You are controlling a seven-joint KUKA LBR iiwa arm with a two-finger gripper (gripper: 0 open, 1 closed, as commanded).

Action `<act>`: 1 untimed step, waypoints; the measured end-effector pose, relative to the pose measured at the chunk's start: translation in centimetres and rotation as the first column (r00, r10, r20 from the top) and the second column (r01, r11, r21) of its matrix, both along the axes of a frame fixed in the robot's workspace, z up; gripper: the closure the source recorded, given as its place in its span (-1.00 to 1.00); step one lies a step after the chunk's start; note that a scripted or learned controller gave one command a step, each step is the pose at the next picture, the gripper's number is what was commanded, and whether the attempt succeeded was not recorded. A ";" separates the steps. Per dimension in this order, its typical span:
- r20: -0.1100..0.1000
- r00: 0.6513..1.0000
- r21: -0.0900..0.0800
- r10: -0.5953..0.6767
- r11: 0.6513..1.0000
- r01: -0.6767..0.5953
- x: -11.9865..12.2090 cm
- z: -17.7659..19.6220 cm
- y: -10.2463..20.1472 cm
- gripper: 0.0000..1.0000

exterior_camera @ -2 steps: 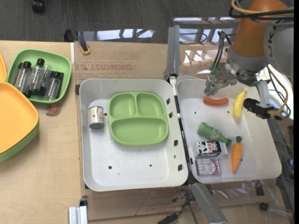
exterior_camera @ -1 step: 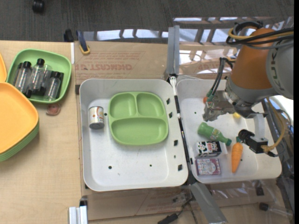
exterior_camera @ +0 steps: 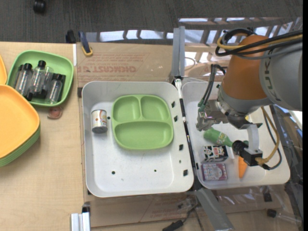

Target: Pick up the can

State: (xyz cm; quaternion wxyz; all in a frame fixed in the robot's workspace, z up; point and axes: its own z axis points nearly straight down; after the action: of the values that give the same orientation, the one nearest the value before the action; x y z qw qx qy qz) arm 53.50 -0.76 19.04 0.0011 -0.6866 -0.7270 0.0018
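A wooden bench (exterior_camera: 43, 186) carries two shallow white bins side by side. One robot arm (exterior_camera: 262, 71), grey with an orange band, reaches in from the right and hangs over the right bin (exterior_camera: 279, 174). Its gripper (exterior_camera: 206, 121) sits low over that bin's upper left area.

The left bin (exterior_camera: 139, 179) holds two things. One green divided plate (exterior_camera: 142, 121), with three compartments, lies in the upper middle of the bin. One can (exterior_camera: 99, 121) rests just beside the plate's left edge, close to the bin's left wall, roughly halfway down. The can looks to be lying on its side, its long axis running from the bin's far edge toward its near edge, with a pale metal end facing the near edge.

The right bin holds four small items near its lower middle: one green bottle (exterior_camera: 216, 137), one black-and-white carton (exterior_camera: 216, 152), one pink packet (exterior_camera: 215, 171) and one orange carrot (exterior_camera: 242, 168).

On the bench's left edge sits a stack of orange plates (exterior_camera: 17, 129). Behind it, near the far left corner, one green tray (exterior_camera: 41, 78) holds about five small dark-capped bottles (exterior_camera: 38, 81).
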 end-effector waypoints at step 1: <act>0.003 1.000 -0.002 0.005 1.000 -0.005 -3.1 20.5 -4.2 1.00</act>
State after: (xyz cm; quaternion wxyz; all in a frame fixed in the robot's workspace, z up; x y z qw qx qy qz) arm 50.42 -4.97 39.58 -0.0007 -0.6848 -0.7288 0.0012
